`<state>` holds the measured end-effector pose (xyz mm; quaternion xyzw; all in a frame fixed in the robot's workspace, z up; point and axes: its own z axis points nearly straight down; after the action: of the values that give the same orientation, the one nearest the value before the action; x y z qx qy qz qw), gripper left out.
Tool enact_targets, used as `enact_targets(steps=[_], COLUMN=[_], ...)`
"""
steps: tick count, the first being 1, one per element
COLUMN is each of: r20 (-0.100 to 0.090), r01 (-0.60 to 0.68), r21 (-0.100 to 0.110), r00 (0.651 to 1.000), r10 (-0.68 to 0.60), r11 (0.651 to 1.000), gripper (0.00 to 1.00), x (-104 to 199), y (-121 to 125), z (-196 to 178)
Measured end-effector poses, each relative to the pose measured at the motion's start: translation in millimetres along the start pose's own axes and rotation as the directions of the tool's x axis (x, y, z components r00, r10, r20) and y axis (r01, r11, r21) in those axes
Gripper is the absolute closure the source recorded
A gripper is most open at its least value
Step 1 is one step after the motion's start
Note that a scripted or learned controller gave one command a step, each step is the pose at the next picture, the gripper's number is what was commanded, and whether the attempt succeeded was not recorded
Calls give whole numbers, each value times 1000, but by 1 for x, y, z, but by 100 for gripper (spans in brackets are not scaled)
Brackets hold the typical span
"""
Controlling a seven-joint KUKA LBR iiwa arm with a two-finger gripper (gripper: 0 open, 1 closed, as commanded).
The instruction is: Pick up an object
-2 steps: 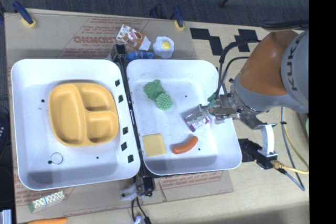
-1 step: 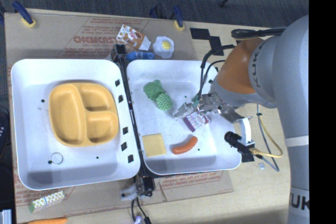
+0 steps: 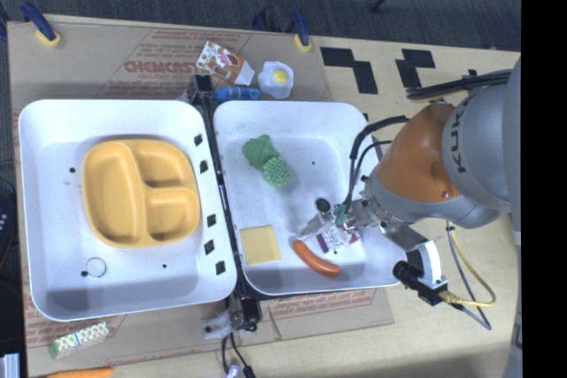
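The pincer is low in the right white plastic bin, just above the orange sausage-shaped toy — whether it is clenched I cannot tell; nothing looks lifted, so the grasping and raising are left to do.

Tray in left bin — sausage, slice in right bin.

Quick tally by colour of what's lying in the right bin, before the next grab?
Green: 2, broccoli and a bumpy green piece
Yellow: 1, cheese slice
Orange-red: 1, sausage
White and red: 1, small packet
Total: 5
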<state>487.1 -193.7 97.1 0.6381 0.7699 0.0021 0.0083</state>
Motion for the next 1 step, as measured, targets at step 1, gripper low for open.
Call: enact_targets(steps=[1], r20=[3], r01=[273], r21=[1], r00=[962], r10=[-273], r11=[962], gripper=[0], x=[29], y=[-1], z=[0])
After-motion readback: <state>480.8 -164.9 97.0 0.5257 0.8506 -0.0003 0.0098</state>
